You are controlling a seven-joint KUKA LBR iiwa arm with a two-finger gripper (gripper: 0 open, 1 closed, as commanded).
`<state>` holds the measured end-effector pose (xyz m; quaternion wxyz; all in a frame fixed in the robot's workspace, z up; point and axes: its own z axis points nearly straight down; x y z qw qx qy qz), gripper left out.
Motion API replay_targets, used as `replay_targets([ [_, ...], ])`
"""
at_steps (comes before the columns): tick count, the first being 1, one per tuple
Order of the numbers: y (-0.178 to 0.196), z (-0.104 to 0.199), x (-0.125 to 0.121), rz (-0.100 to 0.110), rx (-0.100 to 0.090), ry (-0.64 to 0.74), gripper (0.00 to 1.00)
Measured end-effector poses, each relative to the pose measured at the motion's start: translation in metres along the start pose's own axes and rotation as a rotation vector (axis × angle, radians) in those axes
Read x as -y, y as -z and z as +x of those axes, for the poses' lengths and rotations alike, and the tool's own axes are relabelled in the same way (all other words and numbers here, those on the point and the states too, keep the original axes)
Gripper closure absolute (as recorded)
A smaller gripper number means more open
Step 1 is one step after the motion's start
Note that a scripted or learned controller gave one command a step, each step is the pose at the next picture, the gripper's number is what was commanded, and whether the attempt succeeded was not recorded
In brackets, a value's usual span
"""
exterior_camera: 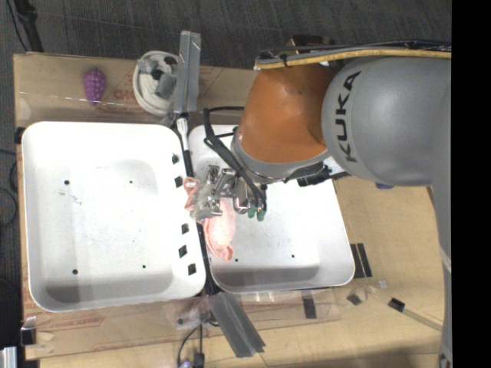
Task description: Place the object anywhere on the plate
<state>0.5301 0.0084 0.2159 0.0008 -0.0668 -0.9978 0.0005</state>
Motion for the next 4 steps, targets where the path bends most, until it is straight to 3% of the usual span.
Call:
replay_targets([
  [1, 0.014, 0.013, -0.049, -0.001, 0.004, 0.137, 1.00],
  [3, 0.016, 0.050, -0.156, 0.000, 0.001, 0.141, 1.00],
  [4, 0.016, 0.050, -0.156, 0.000, 0.002, 0.140, 0.00],
])
